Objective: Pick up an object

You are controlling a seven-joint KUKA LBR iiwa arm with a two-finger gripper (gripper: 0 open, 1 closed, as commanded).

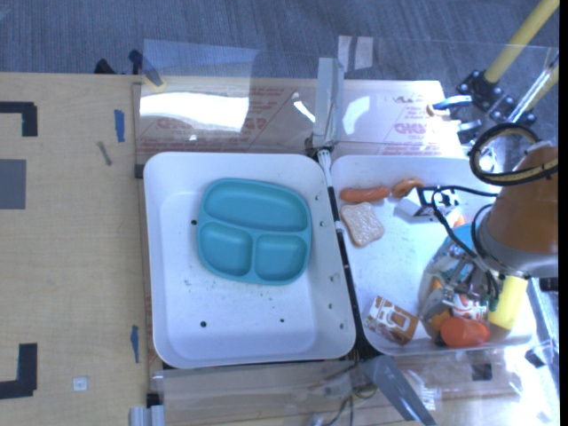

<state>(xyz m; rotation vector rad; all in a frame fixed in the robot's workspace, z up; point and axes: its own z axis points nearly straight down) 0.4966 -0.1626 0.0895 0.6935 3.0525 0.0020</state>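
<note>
Teal divided plate (254, 230) in a white bin (169, 264) (orange sausage (366, 193) opposite).

A robotics lab: taped plywood bench (71, 264), clear acrylic guard panels (222, 105), grey carpet (266, 7), loose black cables (497, 145).

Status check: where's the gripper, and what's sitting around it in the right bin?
Gripper low over right bin's near corner clutter. Orange-red item and yellow piece beside it. Nothing visibly held.
</note>
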